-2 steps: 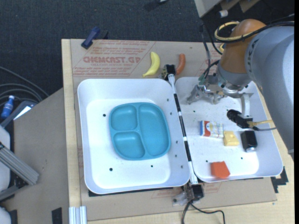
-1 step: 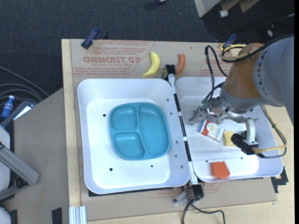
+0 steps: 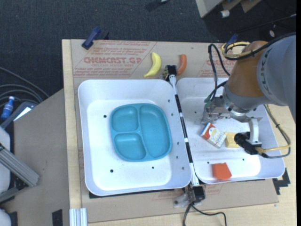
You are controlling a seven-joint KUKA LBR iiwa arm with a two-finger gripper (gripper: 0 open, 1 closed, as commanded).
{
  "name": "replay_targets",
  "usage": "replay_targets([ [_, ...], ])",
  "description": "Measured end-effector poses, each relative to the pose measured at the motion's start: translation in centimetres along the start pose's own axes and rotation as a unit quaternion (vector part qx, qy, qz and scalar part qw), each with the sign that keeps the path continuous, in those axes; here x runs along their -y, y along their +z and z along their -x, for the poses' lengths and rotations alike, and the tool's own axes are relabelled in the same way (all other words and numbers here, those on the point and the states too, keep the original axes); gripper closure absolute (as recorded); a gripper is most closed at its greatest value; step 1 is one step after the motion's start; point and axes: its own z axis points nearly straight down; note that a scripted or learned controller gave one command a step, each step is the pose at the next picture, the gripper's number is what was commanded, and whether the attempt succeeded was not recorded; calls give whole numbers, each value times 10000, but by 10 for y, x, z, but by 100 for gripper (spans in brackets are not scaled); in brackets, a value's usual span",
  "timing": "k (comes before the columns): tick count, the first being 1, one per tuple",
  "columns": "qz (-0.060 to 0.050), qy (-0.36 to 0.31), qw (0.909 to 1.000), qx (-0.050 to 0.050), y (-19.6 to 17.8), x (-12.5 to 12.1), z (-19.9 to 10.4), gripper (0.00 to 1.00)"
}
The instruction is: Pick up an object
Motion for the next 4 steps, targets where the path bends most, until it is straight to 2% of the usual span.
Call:
replay_targets([
  [1, 1, 0, 10000, 0, 0, 0, 0, 0],
  [2, 6, 5, 10000, -1, -10, 0, 0, 100],
  [3, 4, 4, 10000, -1, -10, 0, 0, 0],
  [4, 8, -10, 10000, 6, 10, -52, -2, 0],
])
